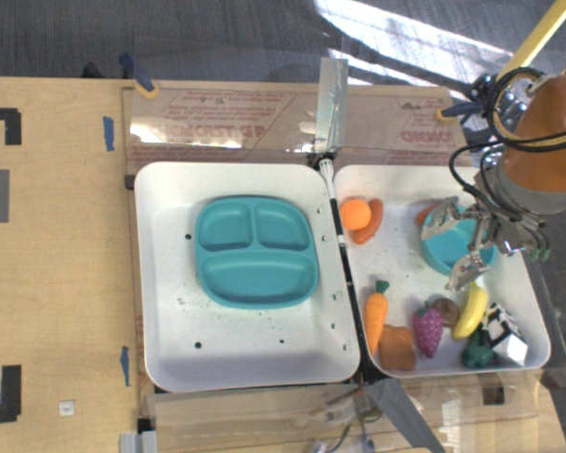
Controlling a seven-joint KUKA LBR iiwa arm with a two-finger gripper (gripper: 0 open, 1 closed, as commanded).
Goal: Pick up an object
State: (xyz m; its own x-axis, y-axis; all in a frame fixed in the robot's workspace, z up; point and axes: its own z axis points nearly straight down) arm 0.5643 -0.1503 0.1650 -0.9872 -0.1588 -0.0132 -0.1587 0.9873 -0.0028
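The gripper point(464, 245) is hanging open over the blue cup point(450, 245) near the bin's point(538, 347) right edge; it could slip off the cup's round side.

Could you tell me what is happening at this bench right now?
The arm's hand hangs low in the right bin, over a blue cup-like object. A banana, grapes, a carrot and an orange lie around it. The left bin holds a teal divided plate. Nothing is visibly lifted yet.
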